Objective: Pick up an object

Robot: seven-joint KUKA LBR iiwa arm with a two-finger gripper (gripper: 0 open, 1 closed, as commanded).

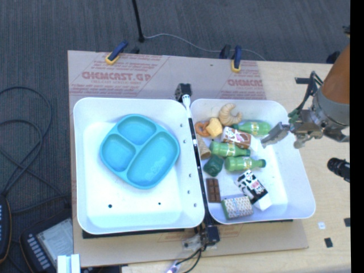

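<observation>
Over the right bin [296, 178], the spread claw [287, 136] hovers empty beside crowded green bottles [236, 152].

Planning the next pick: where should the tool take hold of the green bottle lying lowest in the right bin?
Probably from above, across the middle of the green bottle. It lies on its side, long axis left-right, with bare bin floor to its right; its left end crowds a dark green cup.
</observation>
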